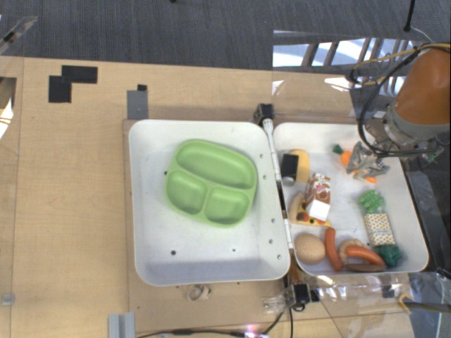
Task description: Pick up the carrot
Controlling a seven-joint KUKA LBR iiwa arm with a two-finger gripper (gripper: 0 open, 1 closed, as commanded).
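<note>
Carrot up at the far end of the right bin.
The carrot (344,158) is small and orange with a green top, mostly hidden, lying near the bin's back wall.

Carrot (344,158) mostly hidden behind the gripper (368,166), perhaps touching it; arm (426,90) cut off at right edge.

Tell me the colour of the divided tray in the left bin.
Light green, the divided tray; clearest in the camera view.
</note>
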